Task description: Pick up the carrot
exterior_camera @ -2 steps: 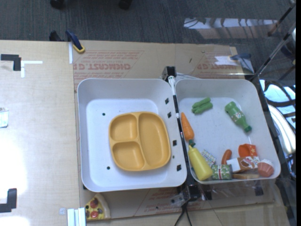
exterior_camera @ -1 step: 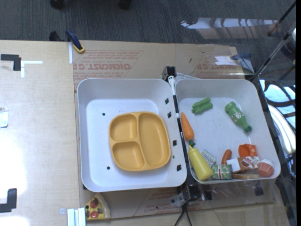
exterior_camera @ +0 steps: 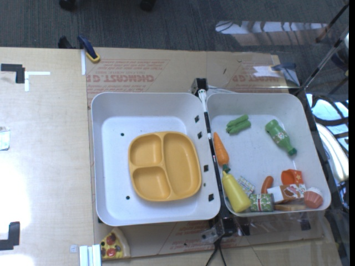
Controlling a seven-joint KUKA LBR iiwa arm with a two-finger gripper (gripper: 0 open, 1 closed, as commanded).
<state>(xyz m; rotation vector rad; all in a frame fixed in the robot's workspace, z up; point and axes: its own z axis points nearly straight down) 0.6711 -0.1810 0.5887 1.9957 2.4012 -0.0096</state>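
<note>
The carrot (exterior_camera: 221,148) is small and orange, with a bit of green at its near end. It lies in the right bin (exterior_camera: 256,108), close against the bin's left wall, pointing roughly away from the camera. Just in front of it a yellow squeeze bottle (exterior_camera: 235,193) lies almost touching its green end.
The right bin also holds green pea pods (exterior_camera: 238,124), a green bottle (exterior_camera: 280,137), a red sausage (exterior_camera: 267,184), a green can (exterior_camera: 262,203) and red-orange packets (exterior_camera: 293,184) in the near right corner. A yellow divided plate (exterior_camera: 165,165) sits in the left bin (exterior_camera: 108,148).
</note>
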